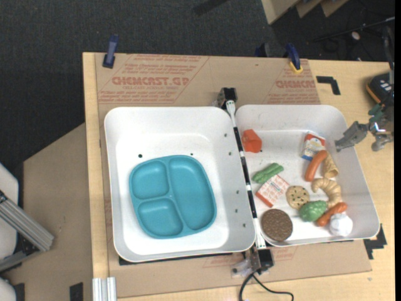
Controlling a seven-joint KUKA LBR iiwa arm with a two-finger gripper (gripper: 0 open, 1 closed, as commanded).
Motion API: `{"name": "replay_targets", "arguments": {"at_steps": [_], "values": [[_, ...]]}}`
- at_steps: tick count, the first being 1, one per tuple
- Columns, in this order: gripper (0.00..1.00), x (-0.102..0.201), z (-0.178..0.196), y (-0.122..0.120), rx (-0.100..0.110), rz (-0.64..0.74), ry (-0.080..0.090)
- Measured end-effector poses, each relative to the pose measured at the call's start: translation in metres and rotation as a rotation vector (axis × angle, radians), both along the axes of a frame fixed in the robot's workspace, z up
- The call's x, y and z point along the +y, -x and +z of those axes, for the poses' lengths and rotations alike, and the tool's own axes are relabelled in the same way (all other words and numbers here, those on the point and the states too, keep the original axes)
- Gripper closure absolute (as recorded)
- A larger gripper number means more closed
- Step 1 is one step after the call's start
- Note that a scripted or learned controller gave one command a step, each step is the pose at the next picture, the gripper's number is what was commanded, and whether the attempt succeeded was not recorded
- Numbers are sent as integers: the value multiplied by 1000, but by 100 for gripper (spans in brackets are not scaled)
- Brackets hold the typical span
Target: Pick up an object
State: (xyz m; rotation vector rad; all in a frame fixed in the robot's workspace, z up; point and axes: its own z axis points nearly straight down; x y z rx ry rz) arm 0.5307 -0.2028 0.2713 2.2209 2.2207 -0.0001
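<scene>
The right white bin (294, 113) holds several toy foods: an orange block (252, 141), a green pod (267, 172), a red and white packet (272, 190), a cookie (297, 197), a brown round patty (276, 224), a green broccoli (311, 211), an orange sausage (315, 165) and a white carton (311, 145). My gripper (358, 144) hangs at the bin's right rim, above and to the right of the carton. Its grey fingers (352, 135) stand apart, open, with nothing between them.
The left white bin (125, 124) holds a teal compartment plate (172, 195). A tan pastry piece (327, 175), a small carrot (331, 212) and a white ball (341, 224) lie along the right bin's right wall. Brown cardboard (156, 80) lies under both bins.
</scene>
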Motion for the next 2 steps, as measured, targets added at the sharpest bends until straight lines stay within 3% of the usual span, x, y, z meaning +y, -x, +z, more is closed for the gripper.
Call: {"name": "replay_targets", "arguments": {"at_steps": [1, 2], "values": [[0, -1, -126, -64, 7, 4, -3], [0, -4, -171, -67, -10, 2, 4]]}}
